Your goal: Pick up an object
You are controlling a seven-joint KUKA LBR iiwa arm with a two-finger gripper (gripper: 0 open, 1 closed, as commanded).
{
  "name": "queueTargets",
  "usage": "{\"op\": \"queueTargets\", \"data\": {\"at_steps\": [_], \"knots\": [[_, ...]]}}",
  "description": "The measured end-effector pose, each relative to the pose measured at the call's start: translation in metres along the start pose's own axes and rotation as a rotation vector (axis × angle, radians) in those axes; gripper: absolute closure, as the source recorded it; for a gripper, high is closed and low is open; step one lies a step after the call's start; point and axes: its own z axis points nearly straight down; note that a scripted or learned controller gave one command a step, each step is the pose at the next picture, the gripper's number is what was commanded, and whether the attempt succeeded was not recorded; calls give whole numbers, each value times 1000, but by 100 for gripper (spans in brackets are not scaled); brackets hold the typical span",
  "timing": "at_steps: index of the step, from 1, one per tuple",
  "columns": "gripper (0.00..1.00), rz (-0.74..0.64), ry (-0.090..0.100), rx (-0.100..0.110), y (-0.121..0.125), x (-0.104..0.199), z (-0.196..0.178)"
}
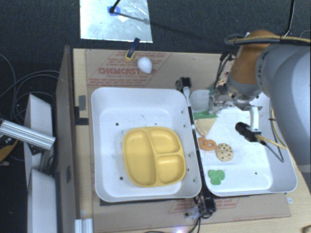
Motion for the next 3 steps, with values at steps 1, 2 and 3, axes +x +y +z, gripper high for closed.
{"op": "queueTargets", "data": {"at_steps": [1, 2, 3], "knots": [[100, -1, 3, 8, -43, 19, -90], [0, 0, 2, 11, -43, 18, -85], [0, 6, 3, 23, -124, -3, -49]]}}
